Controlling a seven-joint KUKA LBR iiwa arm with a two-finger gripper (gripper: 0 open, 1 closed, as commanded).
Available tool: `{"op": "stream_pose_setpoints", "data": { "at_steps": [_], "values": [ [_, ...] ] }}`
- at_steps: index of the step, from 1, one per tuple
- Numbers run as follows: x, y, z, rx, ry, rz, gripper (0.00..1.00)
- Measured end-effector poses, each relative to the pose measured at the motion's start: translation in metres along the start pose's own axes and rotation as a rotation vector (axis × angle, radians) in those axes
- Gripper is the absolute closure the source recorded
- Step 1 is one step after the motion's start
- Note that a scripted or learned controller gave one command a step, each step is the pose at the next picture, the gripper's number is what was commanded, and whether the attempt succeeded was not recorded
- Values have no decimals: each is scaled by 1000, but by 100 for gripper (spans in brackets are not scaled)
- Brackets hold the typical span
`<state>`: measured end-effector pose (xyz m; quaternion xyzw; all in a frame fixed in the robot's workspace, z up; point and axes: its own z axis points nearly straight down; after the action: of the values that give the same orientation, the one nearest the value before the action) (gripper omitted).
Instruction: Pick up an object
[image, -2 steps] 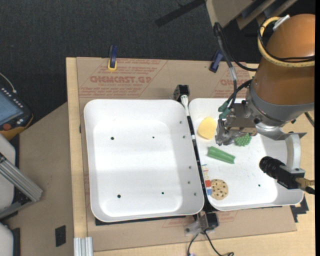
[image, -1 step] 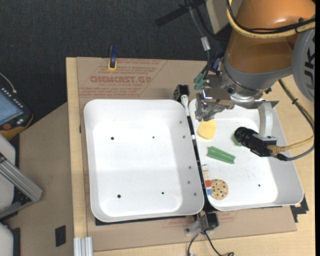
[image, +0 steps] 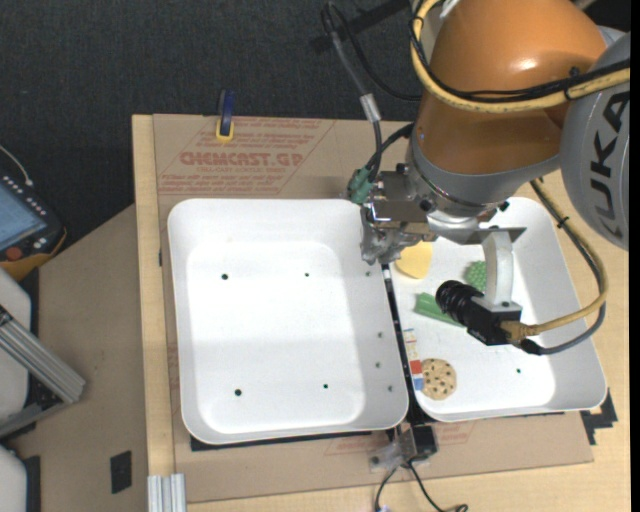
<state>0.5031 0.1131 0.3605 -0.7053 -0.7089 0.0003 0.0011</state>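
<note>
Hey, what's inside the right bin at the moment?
The right bin holds a round cookie, a yellow piece, a flat green item and another green piece. The arm covers the bin's upper part, so anything beneath it is hidden.

This is a robotics lab or test cell. A large industrial arm (image: 500, 90), grey with an orange band and looped cables, hangs over two shallow white bins (image: 280, 310) set on a cardboard sheet (image: 250, 145) printed "CHEMCAST GP". Dark carpet (image: 100, 60) surrounds the desk, and aluminium framing (image: 40, 355) stands at left.
</note>
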Motion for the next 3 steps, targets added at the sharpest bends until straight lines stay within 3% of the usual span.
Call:
{"op": "stream_pose_setpoints", "data": {
  "at_steps": [1,2,3],
  "values": [
    [-2,2,-10,-2,-1,5,100],
    [-71,-26,7,3,-2,12,100],
    [-7,19,-103,-18,3,-2,100]
  ]
}}
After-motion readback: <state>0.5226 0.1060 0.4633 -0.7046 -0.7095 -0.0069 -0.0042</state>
